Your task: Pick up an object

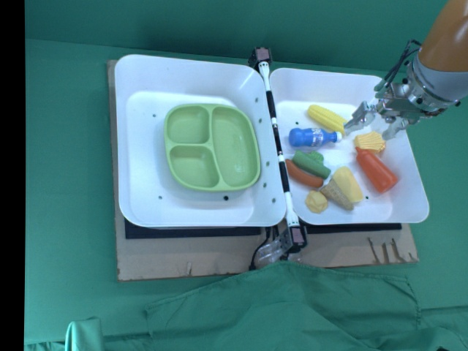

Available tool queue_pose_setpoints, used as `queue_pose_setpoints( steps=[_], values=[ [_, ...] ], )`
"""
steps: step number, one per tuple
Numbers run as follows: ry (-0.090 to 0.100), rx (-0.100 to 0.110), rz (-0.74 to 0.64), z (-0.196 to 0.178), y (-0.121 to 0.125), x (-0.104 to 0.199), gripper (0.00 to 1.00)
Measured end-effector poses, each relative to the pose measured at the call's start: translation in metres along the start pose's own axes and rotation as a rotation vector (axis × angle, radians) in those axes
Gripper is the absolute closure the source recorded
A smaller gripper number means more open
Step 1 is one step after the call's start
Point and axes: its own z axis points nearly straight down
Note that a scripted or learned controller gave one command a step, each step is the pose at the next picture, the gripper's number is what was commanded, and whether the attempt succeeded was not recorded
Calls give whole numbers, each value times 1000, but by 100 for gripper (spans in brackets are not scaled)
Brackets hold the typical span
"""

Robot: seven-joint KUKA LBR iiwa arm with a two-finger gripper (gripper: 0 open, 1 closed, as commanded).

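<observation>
While gripper [375, 120] hangs spread wide and unladen, small ridged yellow corn piece [371, 142] just beneath

We see toy foods [336, 163] scattered in the right bin [409, 207]. Corn lies far, a blue bottle central, an orange bottle right.

Gripper [376, 121] hanging over right bin [409, 207], fingers spread, nothing between them. Just beneath: small yellow ridged toy [370, 142], with orange bottle [376, 170] next to it. Corn cob [326, 117] and blue bottle [313, 137] lie to gripper's left (bottle's white cap pointing toward gripper). Hot dog [303, 174], green piece [311, 164], ice cream cone [336, 193], yellow lump [349, 183], small yellow piece [316, 202] clustered nearer front. Left bin [142, 79] carries green divided plate [212, 147], three compartments. Green cloth covers worktop [66, 159].
</observation>
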Motion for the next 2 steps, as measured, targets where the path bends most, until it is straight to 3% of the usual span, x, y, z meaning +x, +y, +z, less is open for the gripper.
queue_pose_setpoints(
  steps=[1, 2],
  values=[
    [7, 4, 1, 86, -46, -23, 0],
    [0, -5, 1, 72, -44, -24, 100]
  ],
)
